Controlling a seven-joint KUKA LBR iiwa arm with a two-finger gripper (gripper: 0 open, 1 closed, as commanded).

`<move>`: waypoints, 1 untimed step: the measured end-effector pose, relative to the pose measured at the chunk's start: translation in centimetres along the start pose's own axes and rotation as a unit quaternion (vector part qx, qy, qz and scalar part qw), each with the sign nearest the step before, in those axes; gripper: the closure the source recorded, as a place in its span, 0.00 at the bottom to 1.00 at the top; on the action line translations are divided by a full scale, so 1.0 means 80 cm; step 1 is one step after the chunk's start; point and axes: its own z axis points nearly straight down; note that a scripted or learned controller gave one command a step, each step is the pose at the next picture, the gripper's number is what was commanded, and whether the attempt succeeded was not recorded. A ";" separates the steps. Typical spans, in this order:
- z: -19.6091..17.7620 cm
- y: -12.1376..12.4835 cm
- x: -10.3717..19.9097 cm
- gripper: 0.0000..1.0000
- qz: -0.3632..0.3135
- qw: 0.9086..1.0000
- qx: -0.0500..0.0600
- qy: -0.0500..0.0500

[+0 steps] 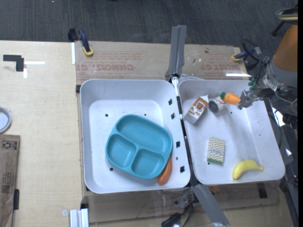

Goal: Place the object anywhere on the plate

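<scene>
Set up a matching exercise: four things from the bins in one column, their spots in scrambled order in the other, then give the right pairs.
Things
1. blue plate
2. banana
3. hot dog
4. small carton

Places
A. near corner of the right bin, on the arm's side
B. far part of the right bin, close to the wall between the bins
C. middle of the left bin
D. left bin, against the plate's near right edge

Pairs: 1-C, 2-A, 3-D, 4-B
</scene>
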 end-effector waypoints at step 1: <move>0.010 0.024 0.070 1.00 -0.216 0.976 0.001 0.000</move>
